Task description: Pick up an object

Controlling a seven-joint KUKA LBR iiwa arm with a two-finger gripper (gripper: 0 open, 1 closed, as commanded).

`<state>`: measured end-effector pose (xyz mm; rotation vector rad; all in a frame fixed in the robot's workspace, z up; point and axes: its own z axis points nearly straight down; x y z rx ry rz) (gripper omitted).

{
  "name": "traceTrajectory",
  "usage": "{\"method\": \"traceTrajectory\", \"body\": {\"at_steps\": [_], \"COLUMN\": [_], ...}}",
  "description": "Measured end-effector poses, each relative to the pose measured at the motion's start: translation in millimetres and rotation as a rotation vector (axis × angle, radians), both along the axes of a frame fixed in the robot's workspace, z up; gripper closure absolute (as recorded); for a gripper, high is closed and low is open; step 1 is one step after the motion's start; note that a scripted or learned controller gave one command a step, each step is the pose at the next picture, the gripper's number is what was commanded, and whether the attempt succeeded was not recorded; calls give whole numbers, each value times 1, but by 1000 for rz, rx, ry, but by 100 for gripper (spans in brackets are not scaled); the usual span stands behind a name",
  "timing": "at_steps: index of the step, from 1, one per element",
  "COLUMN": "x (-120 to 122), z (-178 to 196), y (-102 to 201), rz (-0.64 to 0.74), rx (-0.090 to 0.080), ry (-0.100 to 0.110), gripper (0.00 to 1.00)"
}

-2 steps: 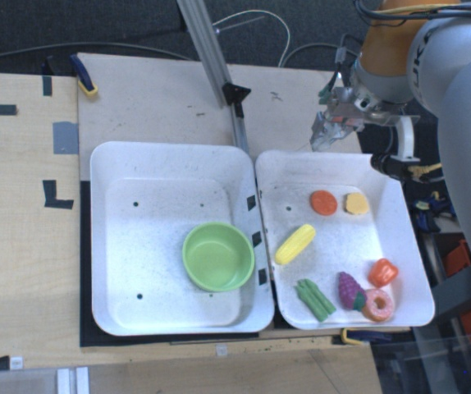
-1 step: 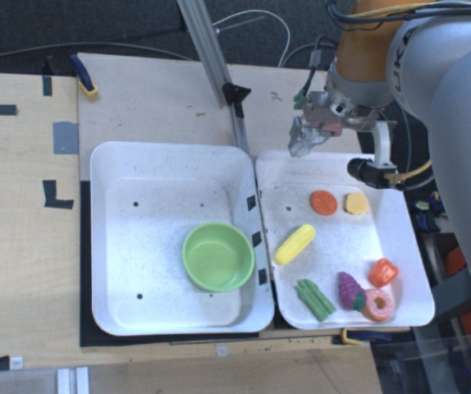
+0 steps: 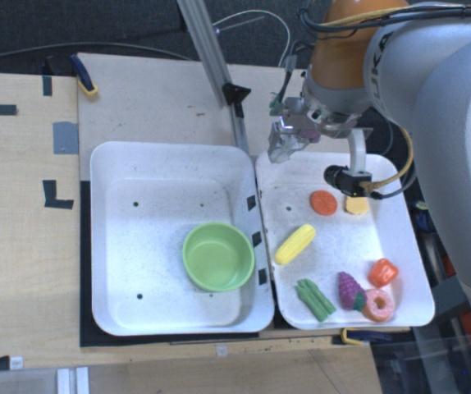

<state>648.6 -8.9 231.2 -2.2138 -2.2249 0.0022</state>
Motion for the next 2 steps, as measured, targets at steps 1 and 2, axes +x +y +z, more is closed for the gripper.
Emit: {"method": "traceTrajectory", "body": {"at_steps": [1,2], "x": [-13,-22], "z": [9,-5], "y": [52,107], "rz": [2,2], "rx": [1,-1], "ry": [-1,1], "gripper": [100,100]}}
